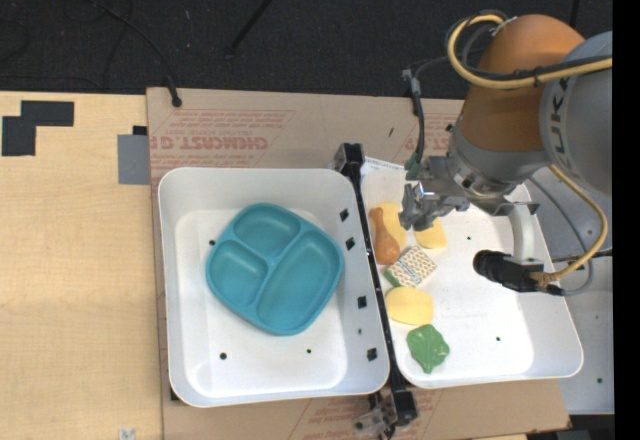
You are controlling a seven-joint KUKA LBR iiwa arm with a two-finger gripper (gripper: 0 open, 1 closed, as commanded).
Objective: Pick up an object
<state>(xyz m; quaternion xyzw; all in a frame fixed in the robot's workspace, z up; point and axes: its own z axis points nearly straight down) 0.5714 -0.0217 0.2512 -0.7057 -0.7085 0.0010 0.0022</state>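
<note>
Smooth glossy white plastic bins (190, 228), matt teal plastic divided plate (274, 268), pale wood-grain bench (70, 268), brown printed cardboard sheet (250, 128), shiny orange band (515, 78) on smooth grey arm, dark carpet-like floor (250, 8), rubbery-looking green toy (428, 347)

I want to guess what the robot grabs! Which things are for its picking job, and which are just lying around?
For the job:
gripper
orange piece
checkered block
yellow piece
green piece
right bin

Just lying about:
blue divided plate
left bin
</note>
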